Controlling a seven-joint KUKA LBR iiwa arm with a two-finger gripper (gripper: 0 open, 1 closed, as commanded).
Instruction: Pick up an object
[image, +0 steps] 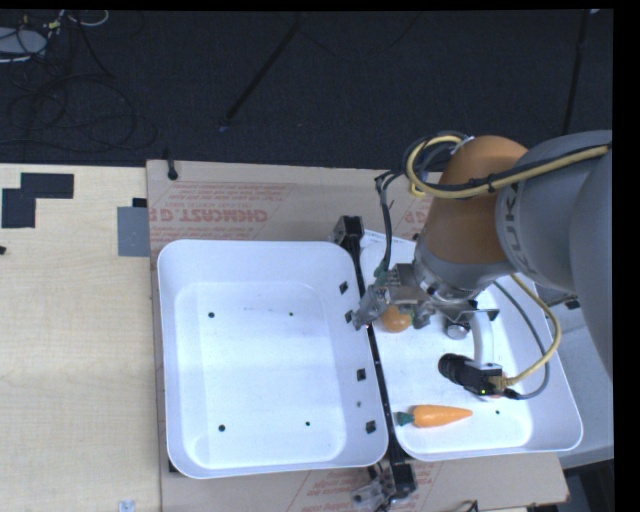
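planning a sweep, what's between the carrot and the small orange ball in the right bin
Nothing. In the camera view, the stretch from the carrot to the small orange ball is bare white floor of the right bin.

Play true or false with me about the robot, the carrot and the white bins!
1. The carrot lies in the right bin. True.
2. The gripper hangs over the middle of the left bin. False: it is over the right bin's left edge.
3. A small round orange-brown thing sits right beside the gripper. True.
4. The carrot touches the round thing. False: they lie apart, with the carrot nearer the front edge of the bin.
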